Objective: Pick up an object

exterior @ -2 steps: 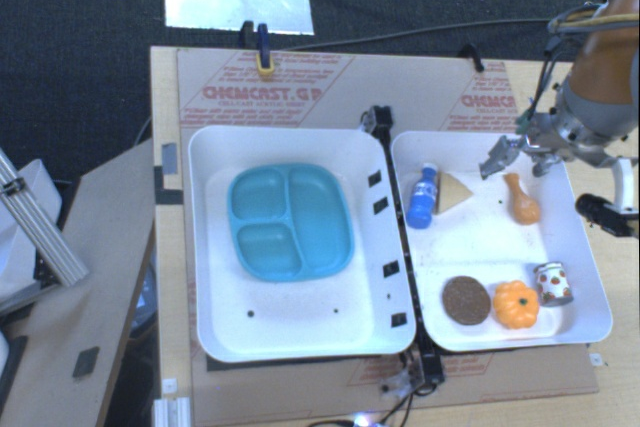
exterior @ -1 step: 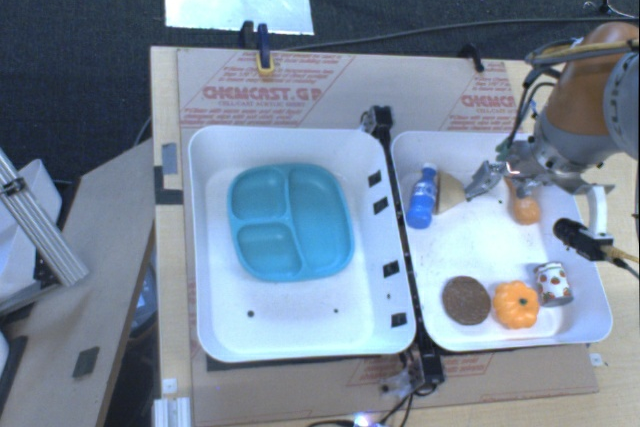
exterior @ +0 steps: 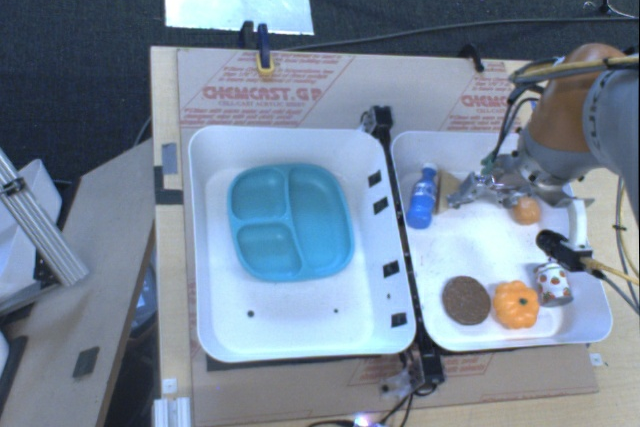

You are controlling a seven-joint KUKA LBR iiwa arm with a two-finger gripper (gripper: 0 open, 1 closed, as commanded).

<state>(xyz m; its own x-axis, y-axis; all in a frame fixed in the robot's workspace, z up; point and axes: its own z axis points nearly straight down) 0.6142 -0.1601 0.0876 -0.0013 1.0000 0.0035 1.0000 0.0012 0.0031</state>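
The right bin (exterior: 590, 315) holds a blue bottle (exterior: 423, 198) at its left wall, a tan wedge (exterior: 446, 183) beside the bottle, and a small orange ball (exterior: 526, 210). Toward the front lie a brown round disc (exterior: 466, 300), an orange pumpkin (exterior: 515, 304) and a white spotted piece (exterior: 553, 285). My gripper (exterior: 472, 190) hangs over the back of this bin, just right of the bottle and the wedge and left of the ball. It is open, and I see nothing between its fingers.
The left bin (exterior: 215, 315) holds a blue divided plate (exterior: 291, 221). A black divider with clips (exterior: 392, 245) runs between the two bins. The grey arm with its orange band (exterior: 560, 110) reaches in from the right over the bin's back corner.
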